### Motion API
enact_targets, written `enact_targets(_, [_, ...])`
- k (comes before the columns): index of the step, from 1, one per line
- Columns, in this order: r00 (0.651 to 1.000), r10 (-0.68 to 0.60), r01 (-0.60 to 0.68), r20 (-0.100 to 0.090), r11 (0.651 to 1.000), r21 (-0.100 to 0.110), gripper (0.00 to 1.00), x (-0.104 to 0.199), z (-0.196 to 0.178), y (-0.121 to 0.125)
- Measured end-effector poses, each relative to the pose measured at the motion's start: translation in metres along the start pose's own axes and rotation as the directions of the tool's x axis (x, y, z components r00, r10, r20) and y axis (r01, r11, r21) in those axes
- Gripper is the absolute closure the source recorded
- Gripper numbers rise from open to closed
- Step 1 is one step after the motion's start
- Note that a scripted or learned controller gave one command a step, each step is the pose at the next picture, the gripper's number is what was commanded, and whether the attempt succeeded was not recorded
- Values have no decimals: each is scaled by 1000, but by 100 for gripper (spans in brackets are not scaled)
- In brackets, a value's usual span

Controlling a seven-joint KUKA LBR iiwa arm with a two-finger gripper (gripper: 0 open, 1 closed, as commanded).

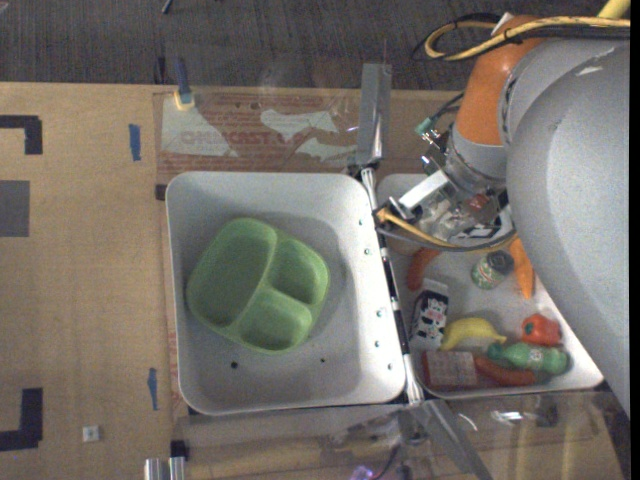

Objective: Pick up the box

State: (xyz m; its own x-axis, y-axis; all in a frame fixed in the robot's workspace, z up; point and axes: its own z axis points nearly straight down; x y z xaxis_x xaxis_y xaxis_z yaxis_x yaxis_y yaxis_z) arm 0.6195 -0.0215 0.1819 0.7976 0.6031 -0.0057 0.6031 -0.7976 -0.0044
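A small black-and-white box (432, 313) lies in the right bin (400, 183), against its left wall. My gripper (440, 213) hangs over the far end of that bin, well above the box in the picture and apart from it. Nothing is seen held in it. The grey arm with its orange band (490, 88) covers the bin's right side.
Near the box lie a banana (470, 330), a red chili (422, 263), a carrot (523, 268), a small can (490, 270), a red pepper (540, 328), a green vegetable (532, 358) and a flat reddish packet (450, 368). The left bin (200, 208) holds a green divided plate (260, 283).
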Motion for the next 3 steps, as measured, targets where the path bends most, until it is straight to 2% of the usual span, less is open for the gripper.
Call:
enact_targets(1, [997, -80, 80, 2, 997, 0, 100, 26, -2, -15])
enact_targets(2, [969, -247, 247, 4, 969, 3, 100, 39, 1, -54])
enact_targets(3, [984, -178, 178, 4, 984, 3, 100, -2, 2, -77])
